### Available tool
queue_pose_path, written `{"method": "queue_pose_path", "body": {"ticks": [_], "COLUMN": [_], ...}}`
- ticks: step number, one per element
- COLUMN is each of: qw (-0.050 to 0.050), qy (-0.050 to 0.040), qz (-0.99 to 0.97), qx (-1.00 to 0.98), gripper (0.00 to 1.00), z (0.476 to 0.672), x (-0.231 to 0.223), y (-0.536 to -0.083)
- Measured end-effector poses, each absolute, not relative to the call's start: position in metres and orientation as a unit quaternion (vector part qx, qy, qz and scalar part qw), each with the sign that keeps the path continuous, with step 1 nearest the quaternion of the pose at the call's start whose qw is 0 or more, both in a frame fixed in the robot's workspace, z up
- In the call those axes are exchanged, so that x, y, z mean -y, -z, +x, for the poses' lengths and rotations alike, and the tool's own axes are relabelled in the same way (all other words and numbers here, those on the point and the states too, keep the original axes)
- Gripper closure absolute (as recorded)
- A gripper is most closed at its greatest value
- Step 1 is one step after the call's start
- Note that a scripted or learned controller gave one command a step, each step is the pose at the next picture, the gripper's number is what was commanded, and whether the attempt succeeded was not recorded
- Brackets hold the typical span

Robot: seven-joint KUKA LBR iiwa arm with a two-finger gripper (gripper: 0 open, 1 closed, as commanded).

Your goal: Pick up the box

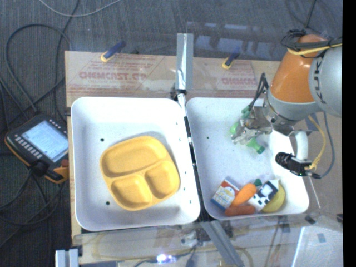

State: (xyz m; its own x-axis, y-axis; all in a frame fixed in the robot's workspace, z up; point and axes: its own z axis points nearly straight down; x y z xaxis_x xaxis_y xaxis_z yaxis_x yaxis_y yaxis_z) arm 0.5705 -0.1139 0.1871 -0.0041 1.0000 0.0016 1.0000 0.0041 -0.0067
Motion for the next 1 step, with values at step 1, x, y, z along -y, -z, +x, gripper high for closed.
{"method": "queue_pose_path", "body": {"ticks": [1], "qw": [0.003], "qy": [-0.0017], "qz": [-0.65], "qx": [0.76], "gripper": [0.0], "z": [0.5164], "x": [0.1001], "y": [-0.1971]}}
